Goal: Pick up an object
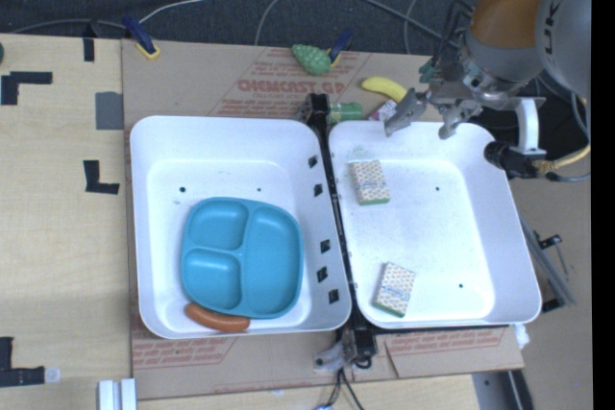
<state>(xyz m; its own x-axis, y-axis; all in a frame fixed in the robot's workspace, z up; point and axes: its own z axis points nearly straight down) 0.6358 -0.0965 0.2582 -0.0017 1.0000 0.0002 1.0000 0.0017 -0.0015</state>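
Camera view has the jaws spread wide and holding nothing, hanging over the far rim of the right bin. Nearest to them is a small sponge block, lying in that bin just below and left of the jaws, its long axis running toward the near rim. A second block lies well beyond it.

Arm reaches in from upper right, wrist angled down-left; gripper spread wide, nothing btwn fingers.
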